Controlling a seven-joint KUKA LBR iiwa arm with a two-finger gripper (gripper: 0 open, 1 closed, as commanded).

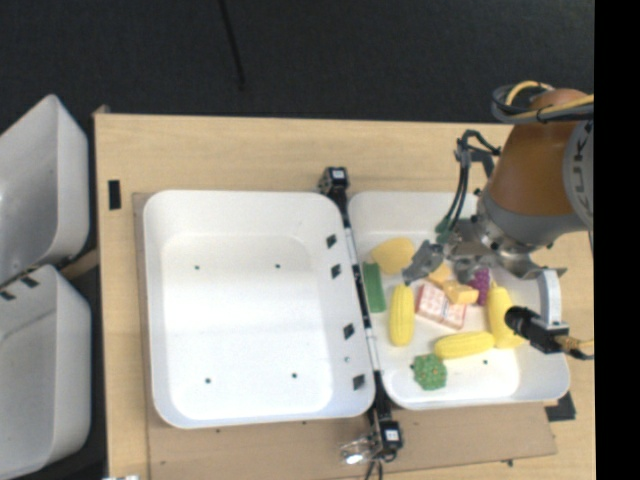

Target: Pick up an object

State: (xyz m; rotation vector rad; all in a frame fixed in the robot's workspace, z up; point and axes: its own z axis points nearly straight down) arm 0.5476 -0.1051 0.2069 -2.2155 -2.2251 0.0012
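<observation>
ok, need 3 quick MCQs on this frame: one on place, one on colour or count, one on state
1. Which bin holds the toy food?
A. left bin
B. right bin
C. both bins

2. What colour is the broccoli-like piece?
A. green
B. red
C. blue

3. Where is the gripper?
A. over the left bin
B. parked off the bench
C. low over the items in the right bin

Answers:
1 B: the corn, broccoli piece and the rest lie in the right bin; the left bin has none.
2 A: it is green.
3 C: the gripper hangs just above the pink box.

arm [545,168] cut off at right edge, purple toy [481,284] partly hidden
</observation>
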